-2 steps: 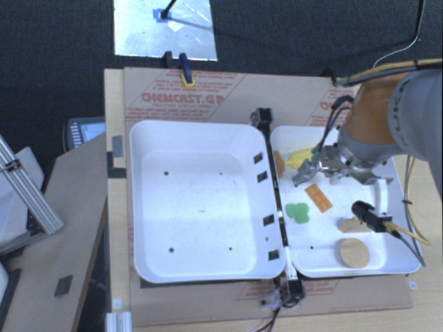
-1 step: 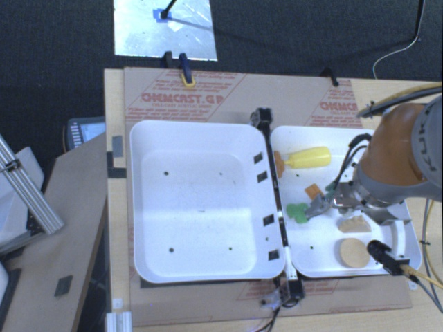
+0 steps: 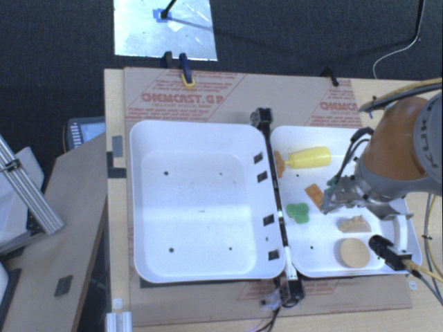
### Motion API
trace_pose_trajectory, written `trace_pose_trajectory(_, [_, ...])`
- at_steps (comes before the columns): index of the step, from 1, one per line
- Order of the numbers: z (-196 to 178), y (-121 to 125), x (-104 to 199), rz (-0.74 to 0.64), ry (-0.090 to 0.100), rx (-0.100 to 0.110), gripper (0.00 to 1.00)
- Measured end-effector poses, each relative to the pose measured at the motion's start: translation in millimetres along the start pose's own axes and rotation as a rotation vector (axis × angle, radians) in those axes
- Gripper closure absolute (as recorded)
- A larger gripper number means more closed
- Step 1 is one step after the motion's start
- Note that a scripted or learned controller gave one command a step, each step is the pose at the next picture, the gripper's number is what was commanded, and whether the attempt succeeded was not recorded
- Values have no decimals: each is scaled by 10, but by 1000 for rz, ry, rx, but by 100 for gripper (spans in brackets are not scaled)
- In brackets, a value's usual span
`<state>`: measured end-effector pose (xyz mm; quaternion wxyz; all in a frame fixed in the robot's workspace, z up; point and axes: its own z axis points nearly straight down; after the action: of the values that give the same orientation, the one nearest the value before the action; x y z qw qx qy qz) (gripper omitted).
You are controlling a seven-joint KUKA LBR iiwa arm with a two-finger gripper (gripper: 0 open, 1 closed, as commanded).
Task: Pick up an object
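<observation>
A: The tan disc (image 3: 354,252) lies nearest the camera, at five o'clock in my right bin (image 3: 304,265). What are you after?

B: The orange block (image 3: 315,196), at nine o'clock from my end effector (image 3: 335,203). Open or closed, I cannot tell.

A: The risk?

B: I judge I might nudge it toward the green piece (image 3: 298,212).

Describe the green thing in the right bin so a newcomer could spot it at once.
Find the right bin, the one the arm reaches into. Along its left wall, about halfway down, lies a small green piece, just below-left of the orange piece. It is the only green item; its neighbours are yellow, orange or tan.
</observation>
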<state>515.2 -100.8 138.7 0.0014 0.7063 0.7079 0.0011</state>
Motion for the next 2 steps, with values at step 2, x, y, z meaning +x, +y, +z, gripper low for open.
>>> trace_pose_trajectory(2, [-2338,194,573,-7,1,-9,100])
